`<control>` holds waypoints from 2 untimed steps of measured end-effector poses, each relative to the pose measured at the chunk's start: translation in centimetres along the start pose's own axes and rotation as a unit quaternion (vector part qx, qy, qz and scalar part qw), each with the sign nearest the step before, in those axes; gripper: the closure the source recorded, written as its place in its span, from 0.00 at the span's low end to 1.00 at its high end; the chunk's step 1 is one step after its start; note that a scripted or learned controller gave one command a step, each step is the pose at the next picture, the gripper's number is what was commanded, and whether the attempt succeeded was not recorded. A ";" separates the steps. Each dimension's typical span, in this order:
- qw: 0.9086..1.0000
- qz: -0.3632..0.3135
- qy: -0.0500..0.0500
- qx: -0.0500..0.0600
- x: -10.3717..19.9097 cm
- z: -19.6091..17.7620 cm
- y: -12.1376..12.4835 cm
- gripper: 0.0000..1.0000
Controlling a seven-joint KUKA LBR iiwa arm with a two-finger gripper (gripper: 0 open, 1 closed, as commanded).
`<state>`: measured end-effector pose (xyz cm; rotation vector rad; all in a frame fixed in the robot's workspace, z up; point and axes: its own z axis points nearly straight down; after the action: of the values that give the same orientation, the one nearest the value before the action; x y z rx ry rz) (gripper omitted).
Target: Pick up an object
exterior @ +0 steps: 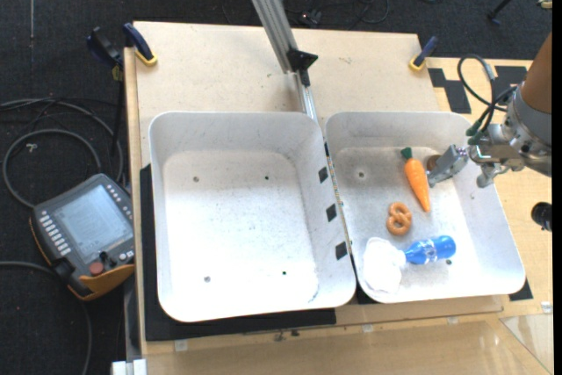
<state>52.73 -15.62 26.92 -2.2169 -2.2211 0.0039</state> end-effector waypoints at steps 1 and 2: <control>1.000 0.001 0.000 -0.002 0.0 -0.2 0.1 0.00; 1.000 0.002 0.000 0.001 -0.4 4.9 -0.9 0.00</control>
<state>51.85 -16.03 21.97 -2.2202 -2.2168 0.0051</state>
